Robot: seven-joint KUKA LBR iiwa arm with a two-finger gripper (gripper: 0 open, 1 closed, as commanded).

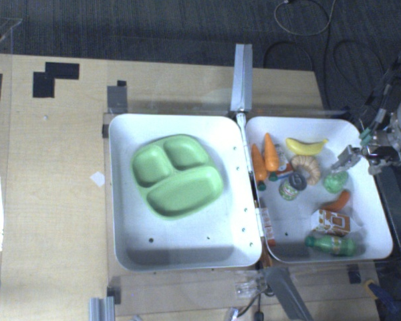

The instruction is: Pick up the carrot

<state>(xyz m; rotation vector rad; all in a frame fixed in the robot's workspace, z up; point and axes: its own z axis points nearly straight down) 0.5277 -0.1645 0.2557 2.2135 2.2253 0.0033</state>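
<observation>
Carrot [271, 152] lies at the right bin's [381, 209] upper left, long axis roughly 12-to-6, well apart at about 9 o'clock from the gripper [348, 158] near the right rim, whose jaw state I cannot tell.

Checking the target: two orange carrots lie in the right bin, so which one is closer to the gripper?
The shorter carrot, lying right of the longer carrot that hugs the bin's left wall; the gripper is over the bin's right side.

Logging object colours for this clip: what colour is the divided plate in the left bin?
Light green; the divided plate shows clearly in the camera view.
</observation>
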